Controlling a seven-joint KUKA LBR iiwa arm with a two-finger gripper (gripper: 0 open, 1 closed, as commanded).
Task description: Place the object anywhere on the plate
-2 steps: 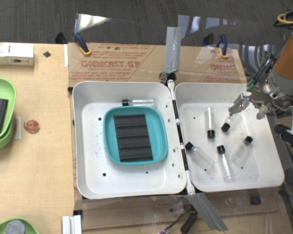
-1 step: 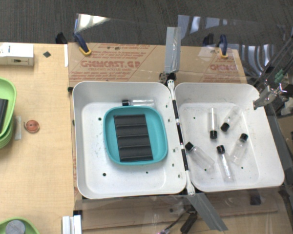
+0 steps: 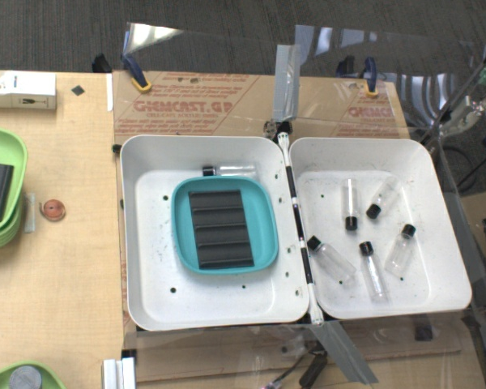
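Where the worktop (image 3: 65, 298) carries two shallow white bins side by side, the contents read as follows.

Left bin (image 3: 146, 298): one teal plate (image 3: 263, 217), square with rounded corners, set near the middle; a black ribbed insert (image 3: 220, 229) lies on it. One clear vial with a black cap (image 3: 227, 170) lies on its side on the bin floor just beyond the plate's far edge, off the plate, cap pointing left.

Right bin (image 3: 437, 290): five clear vials with black caps, scattered and apart from one another: one (image 3: 350, 205) near the centre, one (image 3: 381, 199) just right of it, one (image 3: 402, 248) towards the right wall, one (image 3: 371, 267) lower centre, one (image 3: 328, 254) close to the dividing wall.

Left of the bins: a green tray (image 3: 8, 148) at the frame edge and a small round reddish piece (image 3: 53, 210).

Behind the bins: a cardboard sheet (image 3: 194, 104) with red print.

Jaws: state cannot be told.
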